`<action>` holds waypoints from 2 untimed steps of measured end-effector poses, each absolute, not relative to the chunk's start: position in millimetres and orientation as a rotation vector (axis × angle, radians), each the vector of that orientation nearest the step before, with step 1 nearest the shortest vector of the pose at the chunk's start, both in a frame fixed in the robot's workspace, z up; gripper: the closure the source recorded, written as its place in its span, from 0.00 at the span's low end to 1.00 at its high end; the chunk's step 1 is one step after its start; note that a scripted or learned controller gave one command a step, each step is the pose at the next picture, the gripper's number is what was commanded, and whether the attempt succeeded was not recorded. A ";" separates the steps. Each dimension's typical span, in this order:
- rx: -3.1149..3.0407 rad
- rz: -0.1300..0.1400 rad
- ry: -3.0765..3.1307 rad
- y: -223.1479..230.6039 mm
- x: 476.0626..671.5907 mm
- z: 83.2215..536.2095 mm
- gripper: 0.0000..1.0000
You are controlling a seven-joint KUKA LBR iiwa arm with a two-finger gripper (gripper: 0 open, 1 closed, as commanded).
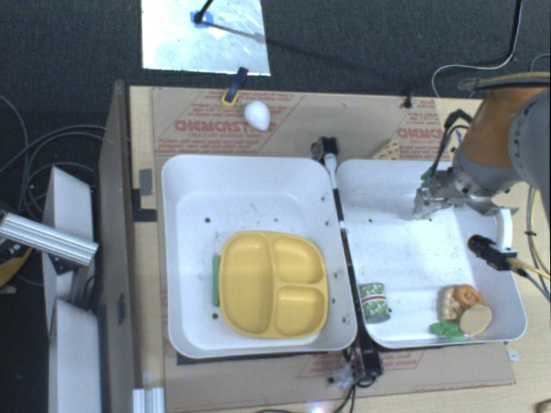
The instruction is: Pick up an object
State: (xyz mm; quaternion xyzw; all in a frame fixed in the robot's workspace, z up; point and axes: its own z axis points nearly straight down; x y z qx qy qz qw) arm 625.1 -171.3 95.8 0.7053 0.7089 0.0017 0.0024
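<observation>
Grey rounded arm (527, 144), orange band (491, 127) above the wrist, dark cables alongside, pale metal gripper (424, 203)

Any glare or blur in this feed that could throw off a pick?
Camera view: the foil sheet above the bench glares hard; the white bins are bright but readable; the yellow tray is sharp; the arm looks soft; the gripper is dim and indistinct.

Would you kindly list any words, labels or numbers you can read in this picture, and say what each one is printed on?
"CHEMCAST", in red on the brown cardboard sheet behind the left bin; it appears upside down and rather blurred.
Red print on the cardboard behind the right bin: the same kind of lettering, partly hidden, too blurred to read.
Small green and white can in the right bin: label too small to read.
</observation>
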 end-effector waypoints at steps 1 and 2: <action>2.209 0.009 2.224 -171.2 626.1 106.7 1.00; 2.205 0.013 2.224 -171.0 627.1 117.6 1.00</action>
